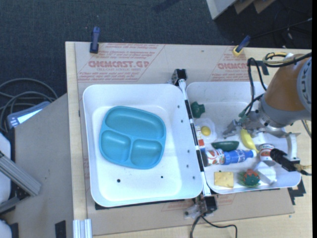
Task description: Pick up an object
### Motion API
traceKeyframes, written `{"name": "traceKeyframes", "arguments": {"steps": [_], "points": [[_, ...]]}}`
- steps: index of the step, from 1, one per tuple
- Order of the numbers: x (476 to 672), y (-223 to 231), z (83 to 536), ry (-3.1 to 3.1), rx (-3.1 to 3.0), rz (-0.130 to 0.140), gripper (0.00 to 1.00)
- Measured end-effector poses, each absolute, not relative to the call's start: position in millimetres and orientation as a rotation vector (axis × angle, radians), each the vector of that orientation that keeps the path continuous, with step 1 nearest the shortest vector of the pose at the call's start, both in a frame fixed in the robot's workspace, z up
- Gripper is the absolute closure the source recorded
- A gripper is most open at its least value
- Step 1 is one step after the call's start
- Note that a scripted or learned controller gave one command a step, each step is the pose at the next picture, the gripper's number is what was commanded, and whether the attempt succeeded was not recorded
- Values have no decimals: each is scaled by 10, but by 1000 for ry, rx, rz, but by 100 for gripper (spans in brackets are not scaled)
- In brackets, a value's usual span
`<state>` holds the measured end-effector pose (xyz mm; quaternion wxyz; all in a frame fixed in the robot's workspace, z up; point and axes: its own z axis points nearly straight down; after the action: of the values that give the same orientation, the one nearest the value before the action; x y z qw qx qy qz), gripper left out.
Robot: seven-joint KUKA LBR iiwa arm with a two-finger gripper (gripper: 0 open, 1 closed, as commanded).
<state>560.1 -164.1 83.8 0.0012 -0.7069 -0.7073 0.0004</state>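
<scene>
Since all the clutter sat in the right bin [218,90], the gripper [237,125] hung by the banana [247,139] (can't tell its opening).

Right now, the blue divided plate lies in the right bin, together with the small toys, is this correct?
Not quite. The camera view shows the blue divided plate alone in the left bin; the small toys, such as the banana, are in the right bin.

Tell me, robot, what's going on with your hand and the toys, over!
Hand low in right bin, beside banana. Nothing picked up yet. Bottle and green pepper crowd close. Blue plate alone in left bin.
</scene>
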Motion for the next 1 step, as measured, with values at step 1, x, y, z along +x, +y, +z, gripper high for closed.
{"name": "traceKeyframes", "arguments": {"steps": [1], "points": [[5609,-1649,946,-2222,-2223,0,100]]}}
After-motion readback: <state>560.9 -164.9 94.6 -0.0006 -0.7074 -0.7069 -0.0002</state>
